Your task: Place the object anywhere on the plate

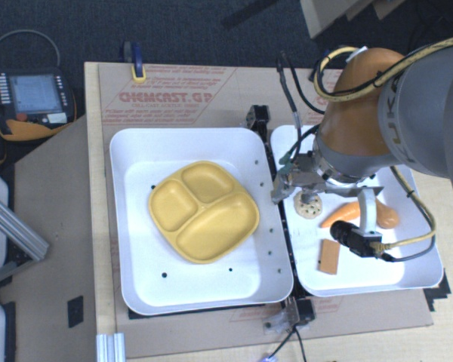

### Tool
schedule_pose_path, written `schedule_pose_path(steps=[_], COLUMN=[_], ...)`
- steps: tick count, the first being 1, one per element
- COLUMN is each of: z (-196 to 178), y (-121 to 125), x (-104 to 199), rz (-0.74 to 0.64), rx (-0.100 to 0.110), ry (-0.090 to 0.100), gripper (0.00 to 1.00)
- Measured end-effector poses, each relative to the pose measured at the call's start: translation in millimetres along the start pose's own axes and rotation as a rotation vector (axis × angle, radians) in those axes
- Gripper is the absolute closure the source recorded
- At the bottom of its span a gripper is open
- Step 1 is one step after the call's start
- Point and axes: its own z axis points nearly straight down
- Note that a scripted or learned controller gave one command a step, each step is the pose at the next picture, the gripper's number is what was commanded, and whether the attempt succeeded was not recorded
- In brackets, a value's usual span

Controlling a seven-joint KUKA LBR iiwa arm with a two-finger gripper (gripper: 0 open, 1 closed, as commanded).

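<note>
A yellow divided plate (204, 211) lies in the middle of the left white bin (136, 277). My gripper (305, 187) hangs over the left part of the right bin (377, 277), directly above a small round speckled cookie (309, 205). Whether it touches the cookie cannot be told from here. Beside the cookie lie an orange carrot-like piece (341, 214) and a peach-coloured piece (388, 217). A brown rectangular cracker (329, 257) lies nearer the bin's front.
The arm's orange band (362, 104) and grey body cover the back of the right bin. A black cable connector (356, 240) hangs from the wrist over the bin. The ridge between the two bins (281, 225) runs just left of the gripper.
</note>
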Motion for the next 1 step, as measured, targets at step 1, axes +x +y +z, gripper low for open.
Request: schedule_pose_path(steps=[1], z=[-14.0], y=[9.1], x=[57.4], rz=[-0.001], rx=[-0.001], ry=[0.001], gripper=[1.00])
